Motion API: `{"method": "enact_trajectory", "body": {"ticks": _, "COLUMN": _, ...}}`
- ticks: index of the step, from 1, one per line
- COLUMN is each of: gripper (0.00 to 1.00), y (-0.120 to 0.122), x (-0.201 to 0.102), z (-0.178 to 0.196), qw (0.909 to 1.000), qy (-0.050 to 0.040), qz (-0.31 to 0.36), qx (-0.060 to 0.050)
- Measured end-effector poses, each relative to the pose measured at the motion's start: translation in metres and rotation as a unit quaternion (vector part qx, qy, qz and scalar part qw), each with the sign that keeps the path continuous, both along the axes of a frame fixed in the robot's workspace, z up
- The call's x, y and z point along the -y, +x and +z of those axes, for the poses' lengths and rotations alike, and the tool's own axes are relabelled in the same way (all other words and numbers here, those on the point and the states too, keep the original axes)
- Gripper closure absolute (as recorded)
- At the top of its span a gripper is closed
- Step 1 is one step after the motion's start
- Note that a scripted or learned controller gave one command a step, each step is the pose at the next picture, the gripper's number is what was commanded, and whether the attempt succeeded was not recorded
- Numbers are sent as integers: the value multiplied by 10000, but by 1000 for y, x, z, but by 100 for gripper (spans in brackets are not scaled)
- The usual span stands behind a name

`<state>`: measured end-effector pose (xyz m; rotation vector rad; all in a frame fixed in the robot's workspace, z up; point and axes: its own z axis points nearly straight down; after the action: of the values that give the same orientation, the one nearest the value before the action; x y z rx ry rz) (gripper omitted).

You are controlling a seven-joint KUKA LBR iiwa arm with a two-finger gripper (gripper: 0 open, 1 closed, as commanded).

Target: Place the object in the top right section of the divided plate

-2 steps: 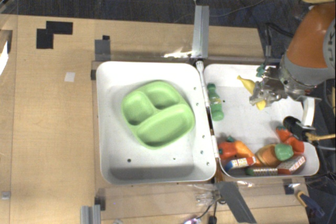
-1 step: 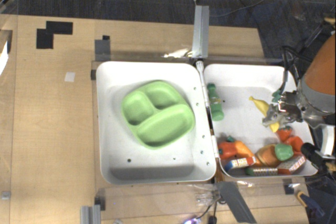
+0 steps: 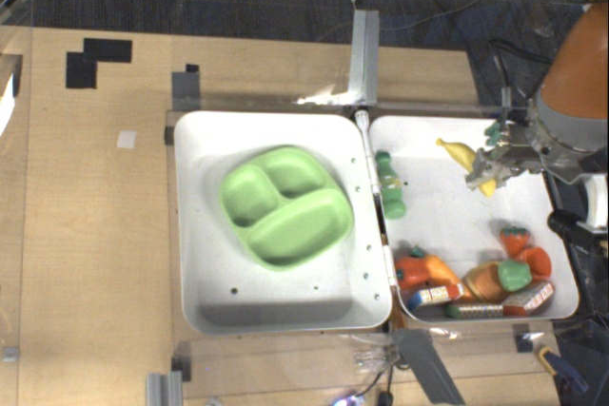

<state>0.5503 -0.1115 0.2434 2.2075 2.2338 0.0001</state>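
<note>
The gripper [image 3: 491,162] hangs over the right bin [image 3: 419,204], right at the banana [image 3: 463,158], and I can't tell whether the jaws are closed on it or just beside it. The green divided plate [image 3: 285,204] waits in the left bin [image 3: 200,233], well apart. Risks from here, I'd judge: a curved, slick banana slipping loose mid-carry, snagging on the wall between bins, or rolling into the wrong section.
</note>
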Motion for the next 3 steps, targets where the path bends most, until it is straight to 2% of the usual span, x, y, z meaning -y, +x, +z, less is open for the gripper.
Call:
{"method": "enact_trajectory", "body": {"ticks": 1, "gripper": 100, "y": 40, "x": 28, "z": 66, "qw": 9944, "qy": -8, "qz": 1056, "qx": 11}}
{"method": "enact_trajectory", "body": {"ticks": 2, "gripper": 100, "y": -30, "x": 48, "z": -15, "qw": 9928, "qy": 5, "qz": 1195, "qx": -13}}
{"method": "enact_trajectory", "body": {"ticks": 3, "gripper": 100, "y": 63, "x": -14, "z": 72, "qw": 9843, "qy": -5, "qz": 1766, "qx": 18}}
